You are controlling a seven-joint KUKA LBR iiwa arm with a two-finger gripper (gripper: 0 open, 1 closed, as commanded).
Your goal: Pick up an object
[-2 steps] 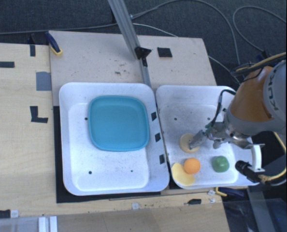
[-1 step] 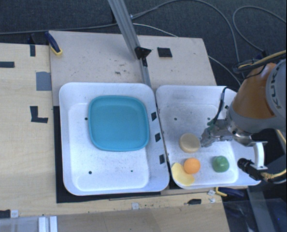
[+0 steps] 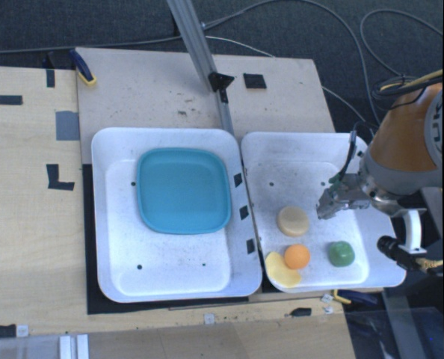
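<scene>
Approach step: my hand (image 3: 328, 206) hovers low in the right bin (image 3: 282, 152), nothing visibly gripped; grip state unclear. Beige puck (image 3: 293, 221) lies just beside it, leftward. Next move, I judge: shift over puck, descend.

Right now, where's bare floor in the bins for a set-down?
Right bin: bare back half, behind the beige puck. Its front is crowded: puck, orange ball, yellow piece, green object, gripper above. Left bin: bare strip in front of the blue plate.
</scene>
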